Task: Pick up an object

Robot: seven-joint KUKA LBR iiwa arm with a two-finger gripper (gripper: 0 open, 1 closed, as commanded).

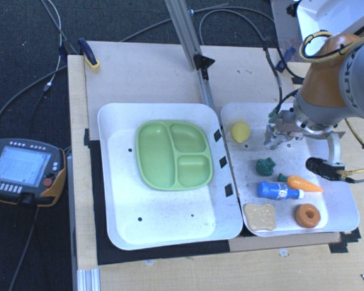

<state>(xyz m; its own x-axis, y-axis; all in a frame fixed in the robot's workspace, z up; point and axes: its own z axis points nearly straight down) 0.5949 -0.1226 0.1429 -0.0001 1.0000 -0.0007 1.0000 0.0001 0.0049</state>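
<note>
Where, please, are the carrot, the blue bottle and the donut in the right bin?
carrot (304,184), camera view, middle of its orange body.
blue bottle (273,191), camera view, middle of its blue barrel, left of the white cap.
donut (307,215), camera view, on its brown ring, beside the hole.

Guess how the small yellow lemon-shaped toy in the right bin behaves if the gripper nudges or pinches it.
The small yellow lemon-shaped toy looks rounded, so a nudge would probably roll it across the flat floor of the right white bin. Its smooth curved sides may squirt out of a pinch from the gripper unless it is centred. It looks like play food, so probably light.
</note>
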